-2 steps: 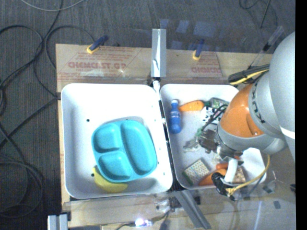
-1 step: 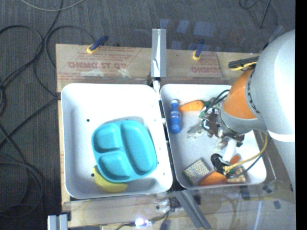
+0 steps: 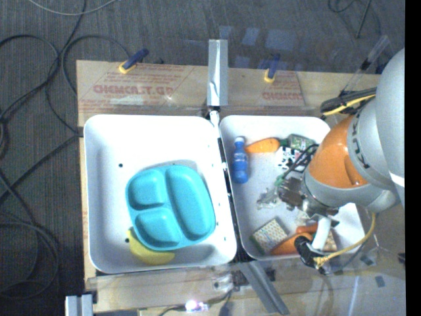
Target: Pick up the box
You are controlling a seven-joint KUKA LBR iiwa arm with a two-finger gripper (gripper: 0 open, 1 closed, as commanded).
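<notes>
The box, a small tan one with a fine checked pattern, lies near the front wall of the right bin. My gripper hangs low in the middle of that bin, just behind the box and a little to its right. The arm's orange band and grey body cover the bin's right half. Nothing shows held in the gripper. An orange object lies against the box's right side, partly under the arm.
A blue bottle lies by the right bin's left wall, with an orange carrot and a speckled black-and-white item at the back. The left bin holds a turquoise divided tray over a yellow object.
</notes>
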